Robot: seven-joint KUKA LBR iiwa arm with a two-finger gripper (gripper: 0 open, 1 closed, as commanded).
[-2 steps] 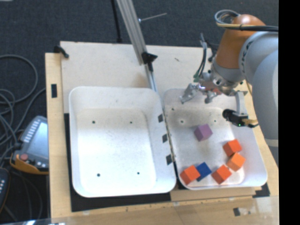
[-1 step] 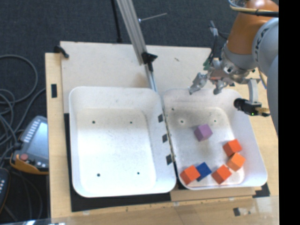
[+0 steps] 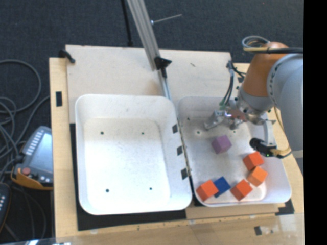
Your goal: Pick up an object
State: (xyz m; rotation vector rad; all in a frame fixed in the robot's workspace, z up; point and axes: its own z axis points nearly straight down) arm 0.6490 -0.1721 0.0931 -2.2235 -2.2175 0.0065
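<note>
Hanging low over the right bin, the pincer. Cannot tell if open wide or squeezed shut, too small and shiny to see. Nothing seen held in it. Just below the pincer and close to it, a purple block, sitting alone on the bin floor. Likely the best one to go for, being nearest and with room all around. To do it well: line up right over the middle of the purple block, turn to match its flat sides, open wide enough to go past both sides, go straight down till almost at the floor, then squeeze and lift slowly. Better not to grab by the corners, or a slip out seems likely. Now the count. One purple block. Four orange blocks: one down and to the right of the pincer, one just under that, touching or almost, one lower again, and one far below the pincer, a bit to the left. One blue block, pressed against that last orange one. Two bins in all, with the left bin well off to the pincer's left.
</note>
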